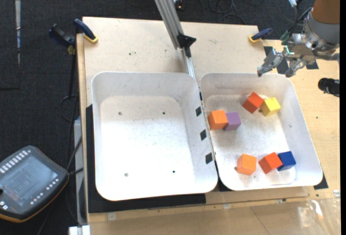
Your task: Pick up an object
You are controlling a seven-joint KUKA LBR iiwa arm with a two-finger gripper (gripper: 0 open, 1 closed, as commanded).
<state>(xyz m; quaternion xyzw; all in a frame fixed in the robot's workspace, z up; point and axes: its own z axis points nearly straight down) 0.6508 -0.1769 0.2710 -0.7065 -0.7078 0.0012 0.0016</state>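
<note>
The two-finger end effector (277, 65) hangs over the far rim of the right-hand shallow white plastic bin (306, 142), fingers spread apart and gripping nothing. Just below it lie a small orange cube (252, 102) and, touching that, a yellow cube (271, 106).

You see the arm (327, 9): orange band over a grey wrist, then a metallic gripper (278, 64), possibly trailing thin cables.
</note>
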